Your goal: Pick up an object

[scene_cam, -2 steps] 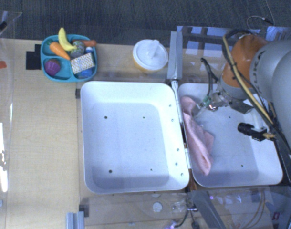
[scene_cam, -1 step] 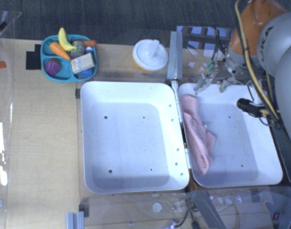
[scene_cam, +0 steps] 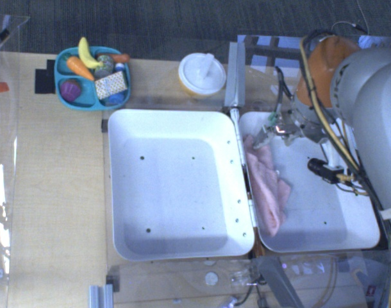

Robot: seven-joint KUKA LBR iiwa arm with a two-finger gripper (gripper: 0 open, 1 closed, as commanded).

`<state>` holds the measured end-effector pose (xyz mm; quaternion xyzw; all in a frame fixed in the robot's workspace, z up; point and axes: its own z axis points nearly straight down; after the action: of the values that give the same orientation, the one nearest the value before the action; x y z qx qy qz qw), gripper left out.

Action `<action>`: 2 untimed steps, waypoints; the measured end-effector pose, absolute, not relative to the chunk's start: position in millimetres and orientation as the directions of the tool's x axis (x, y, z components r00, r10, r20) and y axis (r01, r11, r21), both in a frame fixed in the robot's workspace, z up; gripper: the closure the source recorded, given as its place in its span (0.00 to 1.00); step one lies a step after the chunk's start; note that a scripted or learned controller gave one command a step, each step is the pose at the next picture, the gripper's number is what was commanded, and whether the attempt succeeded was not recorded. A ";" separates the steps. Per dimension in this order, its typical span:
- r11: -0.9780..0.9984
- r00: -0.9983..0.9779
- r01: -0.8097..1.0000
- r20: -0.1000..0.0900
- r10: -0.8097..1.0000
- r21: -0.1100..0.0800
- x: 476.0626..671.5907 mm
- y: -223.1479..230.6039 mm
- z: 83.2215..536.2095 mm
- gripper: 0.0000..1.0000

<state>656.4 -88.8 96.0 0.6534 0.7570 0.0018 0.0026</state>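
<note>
A pink cloth lies crumpled along the left side of the right bin, running from the bin's far end toward its near end. My gripper hangs low at the far left corner of that bin, right over the cloth's upper end and seemingly touching it. The grey arm with its orange band reaches in from the right, trailing cables.
The left bin sits beside the right one, a metal divider rising behind their shared edge. A blue tray of toy food and a white lidded cup stand on the bench behind the left bin.
</note>
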 end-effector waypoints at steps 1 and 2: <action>0.131 -0.131 0.991 -0.002 0.991 0.014 563.3 -91.5 91.0 0.00; 0.094 -0.094 0.996 -0.002 0.996 0.007 670.9 -124.6 87.0 0.00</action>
<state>670.9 -124.6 87.0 0.6731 0.7396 0.0018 0.0033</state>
